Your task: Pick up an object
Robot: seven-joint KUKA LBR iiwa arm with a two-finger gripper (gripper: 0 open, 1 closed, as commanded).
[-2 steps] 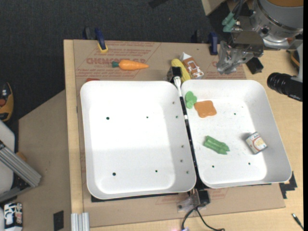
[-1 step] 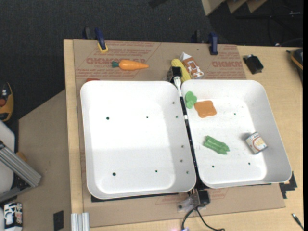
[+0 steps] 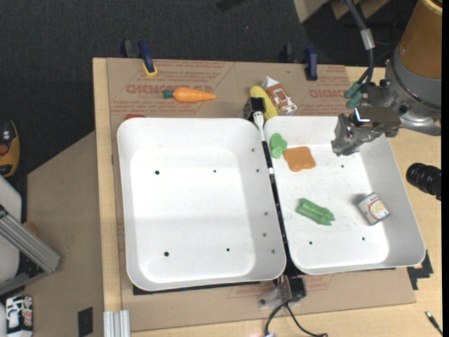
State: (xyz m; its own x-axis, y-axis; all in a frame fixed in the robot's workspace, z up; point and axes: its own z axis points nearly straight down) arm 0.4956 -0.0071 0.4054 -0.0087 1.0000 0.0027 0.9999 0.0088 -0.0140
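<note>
Here:
- Hand [image 3: 346, 144] hovers over right bin [image 3: 393, 255], at 1 o'clock; its grip state cannot be told.
- Orange piece [image 3: 300, 159] at 11 o'clock; green toy [image 3: 314, 212] central; small carton [image 3: 372, 208] at 3 o'clock.

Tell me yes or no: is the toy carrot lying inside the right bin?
No, the toy carrot lies on the brown board behind the left bin, outside both bins.
</note>
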